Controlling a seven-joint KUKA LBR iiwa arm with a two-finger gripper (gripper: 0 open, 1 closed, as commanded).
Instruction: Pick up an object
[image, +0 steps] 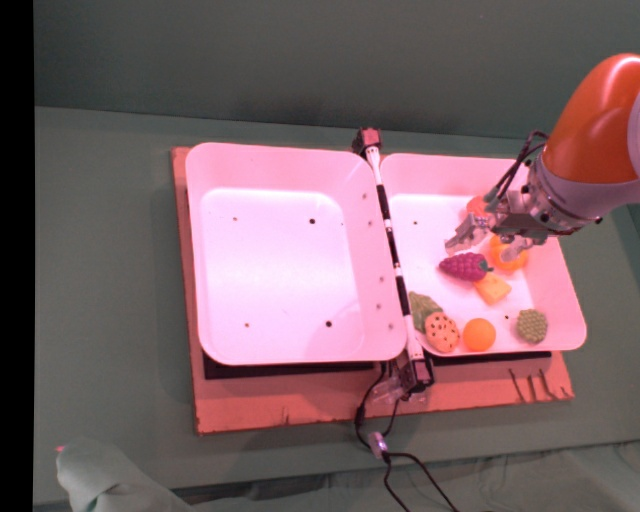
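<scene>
The right bin (560, 300) holds several toy foods. A purple grape bunch (465, 266) lies near its middle, with a yellow-orange block (492, 289) just below it. An orange piece (510, 256) sits right of the grapes, and a red-orange piece (474, 205) lies further back. My gripper (478, 242) hangs open just above the grapes, between the grapes and the orange piece, with nothing between its fingers. Along the front wall lie a green piece (422, 304), a spotted orange cookie (441, 331), an orange ball (479, 333) and a green knobbly ball (531, 325).
The left bin (215, 170) stands beside the right one, parted by a black-and-white striped bar (388, 225). Both rest on a brown board (300, 400). Cables (385, 450) trail off the front. A green cloth (100, 480) lies at the lower left.
</scene>
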